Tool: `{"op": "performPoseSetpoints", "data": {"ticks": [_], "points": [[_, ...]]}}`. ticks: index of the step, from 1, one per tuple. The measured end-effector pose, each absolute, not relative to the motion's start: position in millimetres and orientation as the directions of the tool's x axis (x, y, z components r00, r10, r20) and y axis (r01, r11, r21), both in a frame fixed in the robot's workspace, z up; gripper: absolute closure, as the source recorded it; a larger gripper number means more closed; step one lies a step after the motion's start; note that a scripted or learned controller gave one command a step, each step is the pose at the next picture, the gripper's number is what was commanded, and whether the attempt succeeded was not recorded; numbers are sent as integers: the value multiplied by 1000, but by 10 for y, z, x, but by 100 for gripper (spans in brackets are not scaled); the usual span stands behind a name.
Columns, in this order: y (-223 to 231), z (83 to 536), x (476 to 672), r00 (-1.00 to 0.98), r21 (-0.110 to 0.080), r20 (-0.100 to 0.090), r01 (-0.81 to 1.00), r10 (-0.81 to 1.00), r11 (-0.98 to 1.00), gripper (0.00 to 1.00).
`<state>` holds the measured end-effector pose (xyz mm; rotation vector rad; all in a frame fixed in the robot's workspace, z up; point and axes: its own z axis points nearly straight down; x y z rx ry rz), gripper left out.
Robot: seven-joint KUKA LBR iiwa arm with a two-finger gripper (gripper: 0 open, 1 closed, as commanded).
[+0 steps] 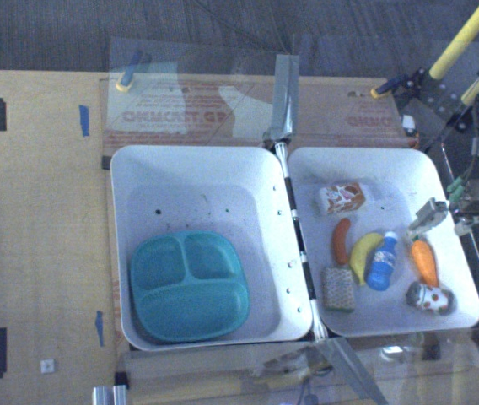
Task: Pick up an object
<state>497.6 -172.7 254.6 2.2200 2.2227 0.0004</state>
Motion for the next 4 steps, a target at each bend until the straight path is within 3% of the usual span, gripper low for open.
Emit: {"op": "performPoseSetpoints", "data": {"ticks": [1,2,3,4], "points": [[-1705,3649,4924,-23,2,-2,1000,1000,23,0],[-1721,2000,5581,45,1,0,999,999,-45,0],[-1616,1007,5110,-34,2,0,999,999,34,0],[-1657,1103,5102,-25,4,-2,1000,1000,25,100]]}}
